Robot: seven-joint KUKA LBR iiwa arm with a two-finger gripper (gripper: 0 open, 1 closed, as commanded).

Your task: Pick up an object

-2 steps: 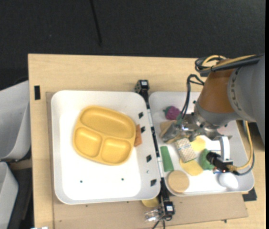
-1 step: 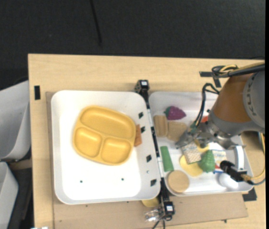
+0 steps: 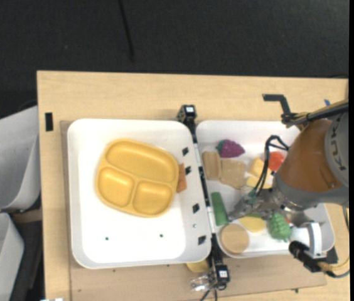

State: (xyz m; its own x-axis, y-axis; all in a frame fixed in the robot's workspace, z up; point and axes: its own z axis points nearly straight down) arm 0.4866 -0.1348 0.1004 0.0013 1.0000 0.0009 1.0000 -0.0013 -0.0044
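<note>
Wooden bench (image 3: 133, 96) carries two white bins side by side. Left bin (image 3: 89, 231) has a yellow divided plate (image 3: 136, 177) tilted across its upper half, with a small orange piece (image 3: 181, 179) touching the plate's right edge. Right bin (image 3: 227, 130) is crowded, and the grey arm with its orange band (image 3: 309, 158) comes in from the right and covers much of it. Gripper (image 3: 255, 207) sits low over the bin middle, just above a yellow lemon-like piece (image 3: 250, 224); cannot tell from this angle whether it's apart or together, and nothing is seen clamped in it. Around it: tan cardboard-like blocks (image 3: 222, 169) upper left, round tan disc (image 3: 234, 238) at the front edge, green stick (image 3: 218, 209) along the left wall, green bumpy toy (image 3: 279, 226) right of the lemon, purple grapes (image 3: 230, 148) at the back, small orange-red piece (image 3: 276, 160) by the arm.
</note>
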